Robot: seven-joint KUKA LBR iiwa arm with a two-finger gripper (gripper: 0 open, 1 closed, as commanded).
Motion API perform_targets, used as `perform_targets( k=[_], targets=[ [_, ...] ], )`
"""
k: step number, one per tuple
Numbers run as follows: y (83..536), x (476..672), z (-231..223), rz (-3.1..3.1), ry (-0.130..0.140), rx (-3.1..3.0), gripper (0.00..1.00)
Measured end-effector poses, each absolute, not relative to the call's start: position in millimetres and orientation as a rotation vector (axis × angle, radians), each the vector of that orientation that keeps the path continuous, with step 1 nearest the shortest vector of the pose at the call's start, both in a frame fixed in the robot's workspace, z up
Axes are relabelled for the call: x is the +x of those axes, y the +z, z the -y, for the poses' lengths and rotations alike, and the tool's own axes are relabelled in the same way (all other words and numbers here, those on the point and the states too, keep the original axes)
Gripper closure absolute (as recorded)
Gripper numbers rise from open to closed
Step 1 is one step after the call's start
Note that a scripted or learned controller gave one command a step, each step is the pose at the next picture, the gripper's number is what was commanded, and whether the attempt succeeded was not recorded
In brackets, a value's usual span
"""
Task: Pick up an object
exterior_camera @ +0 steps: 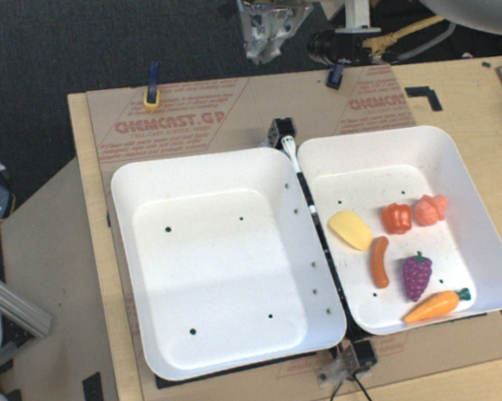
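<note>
Toys sit together in the right bin (465,169): yellow piece (351,230), red pepper (397,218), pink piece (429,209), sausage (380,262), grapes (416,276), carrot (435,306). Well beyond that bin's far rim hangs the gripper (268,31); its grip I cannot tell.

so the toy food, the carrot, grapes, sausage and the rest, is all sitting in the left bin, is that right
Not quite. The camera view shows the carrot, grapes, sausage and the other toy food in the right bin, not the left bin.

Toy foods (402,263) in right bin (465,169)
</note>
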State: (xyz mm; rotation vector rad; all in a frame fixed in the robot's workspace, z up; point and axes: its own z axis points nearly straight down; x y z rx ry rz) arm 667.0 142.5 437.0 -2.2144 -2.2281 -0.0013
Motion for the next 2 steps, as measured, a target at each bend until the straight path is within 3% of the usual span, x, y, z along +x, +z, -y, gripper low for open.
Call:
perform_targets(
  k=[1, 2],
  targets=[
    [287.5, 664.4, -74.1, 2.205, 0.029, -2.221, 1.00],
    [337.9, 667.1, -128.2, 2.228, -0.004, -2.215, 1.00]
  ],
)
